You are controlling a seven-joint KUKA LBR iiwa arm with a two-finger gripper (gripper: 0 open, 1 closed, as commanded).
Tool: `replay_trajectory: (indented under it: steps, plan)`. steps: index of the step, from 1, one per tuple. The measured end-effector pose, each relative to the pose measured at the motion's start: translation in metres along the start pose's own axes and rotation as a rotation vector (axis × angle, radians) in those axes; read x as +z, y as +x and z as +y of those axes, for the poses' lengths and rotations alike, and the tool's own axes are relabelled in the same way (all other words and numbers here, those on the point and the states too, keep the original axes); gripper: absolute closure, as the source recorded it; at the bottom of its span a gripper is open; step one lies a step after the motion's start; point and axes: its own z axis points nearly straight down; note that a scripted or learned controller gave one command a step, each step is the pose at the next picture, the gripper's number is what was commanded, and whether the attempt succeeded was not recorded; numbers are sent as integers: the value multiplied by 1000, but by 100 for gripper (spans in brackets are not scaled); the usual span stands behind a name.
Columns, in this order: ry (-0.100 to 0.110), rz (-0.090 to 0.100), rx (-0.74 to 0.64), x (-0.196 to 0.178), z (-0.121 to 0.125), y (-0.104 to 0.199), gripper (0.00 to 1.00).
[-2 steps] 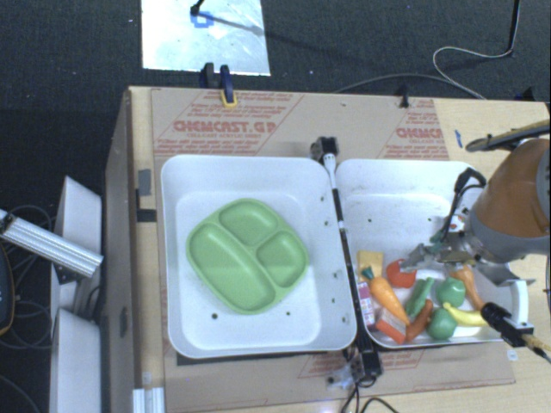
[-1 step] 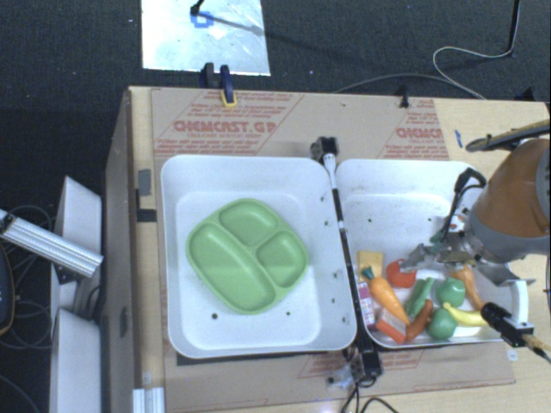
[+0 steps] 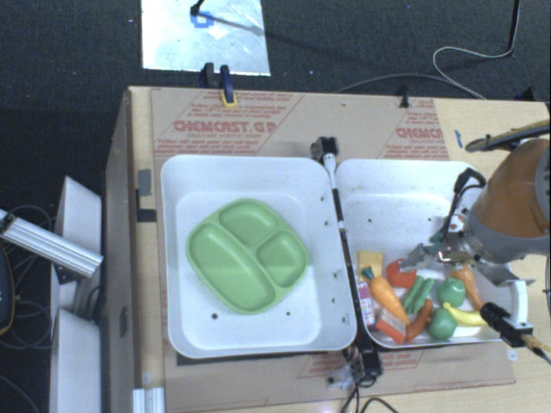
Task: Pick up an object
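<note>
Toy food [image 3: 413, 304] lies heaped in the right bin's [image 3: 387, 196] near corner, at about 5 o'clock in the view: carrot, banana, green pieces, a red piece. Claw [image 3: 435, 252] hangs just over the heap's far edge; whether it is open or closed I cannot tell. Beyond, at 9 o'clock, the left bin [image 3: 250, 172] carries a green divided plate [image 3: 248, 255] on the worktop [image 3: 258, 123].

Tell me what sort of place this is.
Probably a robotics lab's grasping test bench, not a kitchen. Two white bins sit on a cardboard-topped bench, one holding a green divided plate, the other a pile of toy food under the gripper; cables trail across dark carpet.
</note>
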Motion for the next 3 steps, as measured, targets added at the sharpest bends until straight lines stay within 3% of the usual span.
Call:
replay_trajectory:
  steps: [3]
  plan:
    - [0, 0, -1, 0, 0, 0, 0]
